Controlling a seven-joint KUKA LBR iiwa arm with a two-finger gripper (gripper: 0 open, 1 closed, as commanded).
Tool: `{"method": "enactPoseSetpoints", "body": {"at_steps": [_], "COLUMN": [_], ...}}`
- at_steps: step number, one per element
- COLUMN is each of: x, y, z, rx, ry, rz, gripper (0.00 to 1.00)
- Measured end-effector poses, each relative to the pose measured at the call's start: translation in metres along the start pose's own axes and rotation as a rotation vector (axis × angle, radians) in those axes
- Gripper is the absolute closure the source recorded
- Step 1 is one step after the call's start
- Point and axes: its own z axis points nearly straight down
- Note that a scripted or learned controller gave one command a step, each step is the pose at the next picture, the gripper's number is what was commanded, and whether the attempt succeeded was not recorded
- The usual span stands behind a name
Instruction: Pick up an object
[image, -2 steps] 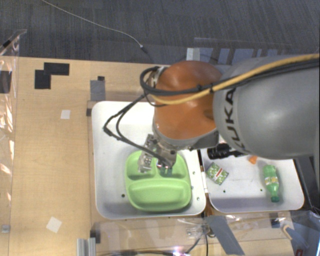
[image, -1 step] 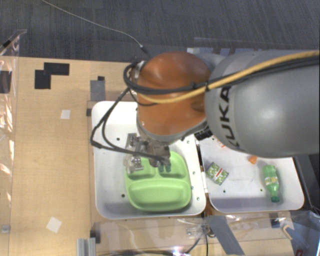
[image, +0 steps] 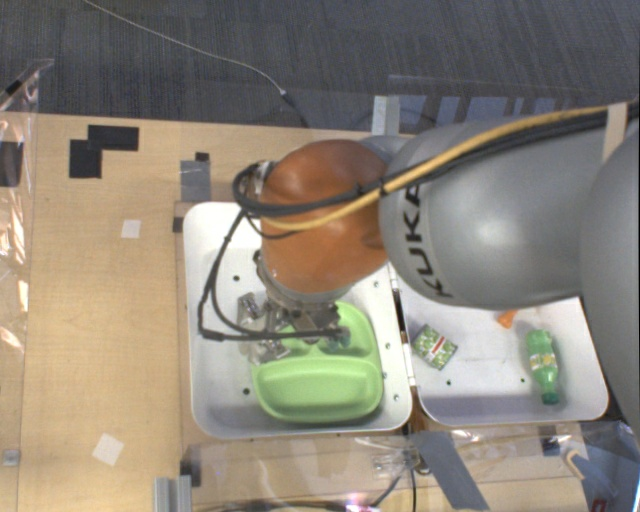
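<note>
A light green, rounded, lidded container (image: 320, 385) lies in the left bin (image: 215, 300), toward its front. My gripper (image: 290, 335) hangs right over the container's back edge, under the orange wrist band. The metal finger parts blur into the container, so their state is unclear. In the right bin (image: 480, 395) lie a small green and white packet (image: 435, 346), a green bottle (image: 543, 366) and a bit of orange (image: 507, 319) beside the arm.
The grey arm covers the back of the right bin and part of the left one. A black cable loops down the left side of the wrist. The wooden bench (image: 90, 330) stretches to the left, with black tape marks at the back.
</note>
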Motion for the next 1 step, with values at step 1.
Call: {"method": "enactPoseSetpoints", "body": {"at_steps": [1], "x": [0.0003], "y": [0.0011], "z": [-0.0021], "rx": [0.001], "ry": [-0.004], "rz": [-0.197], "gripper": [1.0]}}
